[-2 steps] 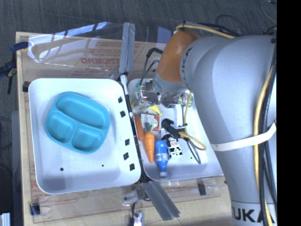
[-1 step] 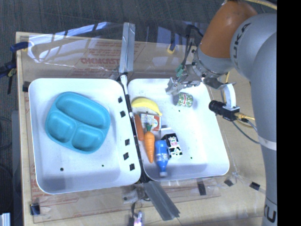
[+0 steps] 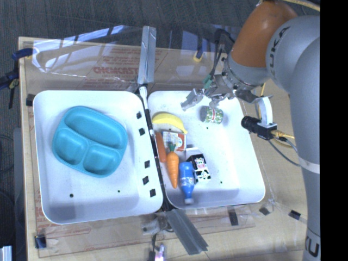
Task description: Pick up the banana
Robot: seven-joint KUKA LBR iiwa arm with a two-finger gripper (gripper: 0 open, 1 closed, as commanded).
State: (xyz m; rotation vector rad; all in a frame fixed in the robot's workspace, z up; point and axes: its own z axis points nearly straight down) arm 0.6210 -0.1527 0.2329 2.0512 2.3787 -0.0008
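The yellow banana (image 3: pixel 169 122) lies curved in the right bin (image 3: pixel 239 162), at its upper left by the divider. My gripper (image 3: pixel 208 99) hangs over the bin's far side, to the right of the banana and a little beyond it. It stands open with nothing between its fingers. One grey finger (image 3: pixel 191 99) juts left toward the banana without touching it. A small green and white can (image 3: pixel 212 115) lies just under the gripper.
Below the banana sit a red and white packet (image 3: pixel 174 141), an orange carrot (image 3: pixel 172 167), a blue bottle (image 3: pixel 186 181) and a small black and white carton (image 3: pixel 198 167). The left bin (image 3: pixel 54 200) holds a blue divided plate (image 3: pixel 89 140).
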